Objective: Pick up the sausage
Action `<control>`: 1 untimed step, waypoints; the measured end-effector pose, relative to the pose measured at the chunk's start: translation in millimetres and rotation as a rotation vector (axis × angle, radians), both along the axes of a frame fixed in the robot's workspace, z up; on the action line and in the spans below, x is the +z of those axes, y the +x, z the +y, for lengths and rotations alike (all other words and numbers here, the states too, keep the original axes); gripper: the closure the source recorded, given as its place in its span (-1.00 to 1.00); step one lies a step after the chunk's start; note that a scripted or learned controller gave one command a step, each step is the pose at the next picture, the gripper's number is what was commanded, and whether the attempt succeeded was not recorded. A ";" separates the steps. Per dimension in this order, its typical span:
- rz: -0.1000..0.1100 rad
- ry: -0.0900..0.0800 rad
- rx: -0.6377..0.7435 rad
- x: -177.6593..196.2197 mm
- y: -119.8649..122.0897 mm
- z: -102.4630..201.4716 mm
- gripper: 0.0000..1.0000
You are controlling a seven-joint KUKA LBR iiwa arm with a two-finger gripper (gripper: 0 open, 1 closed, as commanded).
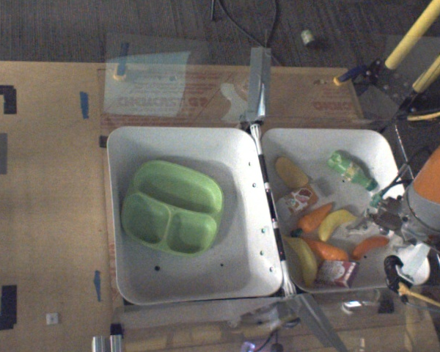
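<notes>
Sausage (370, 246), orange-red and stubby, lying flat on the floor of the white bin on the view's right (381, 144), towards that bin's near right corner, free of any grip. Just above it in the picture, the claw (375, 215), a blurred cluster of grey metal low over the bin; impossible to tell how far open, and nothing seen caught in it. Behind the claw, the arm (433, 193), grey with its orange band, reaching in from the view's right edge. Around the sausage, a crowd of toy food: just to its left an orange carrot (328, 251), beyond that a yellow banana (336, 224) and a second carrot (315, 217) lying aslant, touching or nearly so. Along the bin's left wall a longer yellow piece (302, 259), with a red-and-white packet (336, 272) beside it at the near wall. Farther back a small printed carton (301, 199), a tan oval piece (292, 171) and a green bottle (352, 169) on its side, well apart from the sausage. In the bin on the view's left (132, 152), a green divided plate (174, 207), set slightly askew. Under both bins, the brown worktop (44, 196), marked with blue tape.
</notes>
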State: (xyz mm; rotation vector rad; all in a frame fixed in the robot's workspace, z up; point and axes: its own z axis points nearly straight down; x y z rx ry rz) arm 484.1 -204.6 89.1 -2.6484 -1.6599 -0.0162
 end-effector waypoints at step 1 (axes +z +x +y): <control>-0.002 -0.003 0.082 -0.1 0.5 -0.3 -1.00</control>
